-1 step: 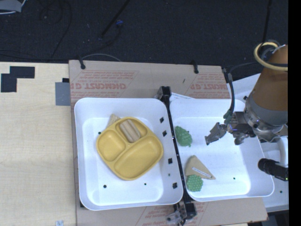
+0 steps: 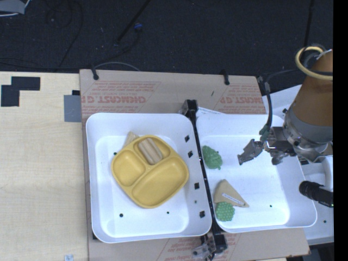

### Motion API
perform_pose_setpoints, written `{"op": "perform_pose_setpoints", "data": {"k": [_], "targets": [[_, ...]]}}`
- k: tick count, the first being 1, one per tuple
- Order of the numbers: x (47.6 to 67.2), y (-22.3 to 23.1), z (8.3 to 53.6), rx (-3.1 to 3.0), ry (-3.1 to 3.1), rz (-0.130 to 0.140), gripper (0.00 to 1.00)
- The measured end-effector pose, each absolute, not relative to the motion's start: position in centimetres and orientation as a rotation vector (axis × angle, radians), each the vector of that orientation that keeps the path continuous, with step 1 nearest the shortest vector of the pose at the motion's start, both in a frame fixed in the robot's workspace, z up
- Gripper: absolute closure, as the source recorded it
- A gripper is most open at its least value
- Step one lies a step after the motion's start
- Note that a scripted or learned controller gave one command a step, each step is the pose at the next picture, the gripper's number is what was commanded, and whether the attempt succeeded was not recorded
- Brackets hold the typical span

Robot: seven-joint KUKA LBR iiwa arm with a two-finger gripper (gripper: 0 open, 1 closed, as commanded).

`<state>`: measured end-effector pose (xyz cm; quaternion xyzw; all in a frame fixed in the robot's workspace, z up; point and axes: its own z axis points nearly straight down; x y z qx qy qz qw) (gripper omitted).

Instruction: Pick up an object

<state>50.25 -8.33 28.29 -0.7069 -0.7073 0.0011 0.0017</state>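
In the left bin (image 2: 103,145), centre frame, lies a yellow divided plate (image 2: 150,171) with a tan ridged piece (image 2: 150,150) in its upper compartment. The right bin (image 2: 283,211) holds a green lumpy toy (image 2: 211,157) by the divider, and lower down a tan wedge (image 2: 229,193) touching a second green piece (image 2: 225,212). The gripper (image 2: 251,152) hovers right of centre over bare bin floor, apart from all of these, grasping nothing; whether it is open I cannot tell. Mirrored red print on the cardboard (image 2: 163,94) is not legible.

Two white bins (image 2: 103,145) on cardboard sheet (image 2: 163,91)
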Motion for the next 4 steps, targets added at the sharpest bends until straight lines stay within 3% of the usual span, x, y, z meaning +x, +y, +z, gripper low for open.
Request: {"op": "perform_pose_setpoints", "data": {"k": [3,4], "targets": [[48.9,-8.9,13.3,-2.217,-2.216,0.005,0.00],[49.0,-9.1,14.4,-2.223,-2.210,0.006,1.00]]}}
